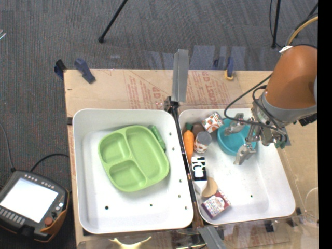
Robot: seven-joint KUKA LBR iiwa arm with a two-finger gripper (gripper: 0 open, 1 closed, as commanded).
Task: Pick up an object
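Over the right bin, the hand hangs low with nothing between its fingers, so the pick looks not yet made: every object lies loose on the bin floor. Its two fingers stand apart, one reaching toward the upper left at the rim of the teal bowl and the other angling down past the bowl's near edge, so the hand looks open and roughly straddling that side of the bowl, though whether a finger touches the rim cannot be told. The bowl sits just to the hand's left and is the likeliest target. Farther left of the hand lie a small printed can, a grey-lidded jar, and an orange carrot along the bin's left wall; below and to the left are a black-and-white carton, a tan wedge-shaped piece and a maroon packet. Well apart to the left, the other bin carries a green divided plate. As for pose, the arm comes in from the right, its orange band bulking above the wrist, with the wrist bent down and the hand tilted toward the bowl. What is left, by this reading, is to close on something, lift it, and show it clear of the bin above the bench.
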